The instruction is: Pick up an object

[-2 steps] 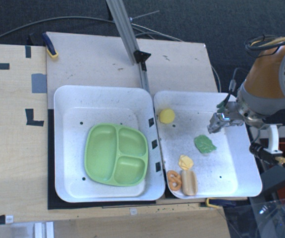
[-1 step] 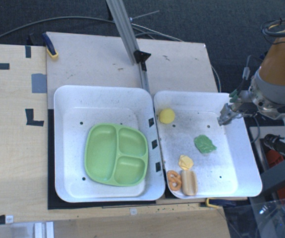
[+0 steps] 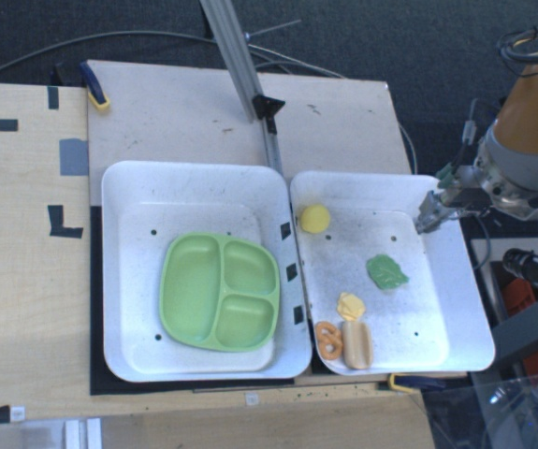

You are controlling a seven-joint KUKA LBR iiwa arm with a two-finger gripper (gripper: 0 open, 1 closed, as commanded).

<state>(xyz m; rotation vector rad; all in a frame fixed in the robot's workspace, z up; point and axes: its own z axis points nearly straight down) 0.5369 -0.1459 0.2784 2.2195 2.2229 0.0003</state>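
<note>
The right bin (image 3: 456, 344) holds a yellow ball (image 3: 315, 219) near its back left, a green leafy piece (image 3: 386, 272) in the middle, and a small yellow piece (image 3: 350, 306) in front of that. A pretzel (image 3: 327, 340) and a tan bun (image 3: 356, 344) lie at the bin's front left edge. My gripper (image 3: 429, 215) hangs over the right bin's back right corner, up and to the right of the green piece, with nothing seen in it.
A green divided plate (image 3: 220, 291) lies in the left bin (image 3: 119, 251). A slanted metal post (image 3: 236, 45) rises behind the bins. Cables and the arm's grey body (image 3: 512, 171) crowd the right side.
</note>
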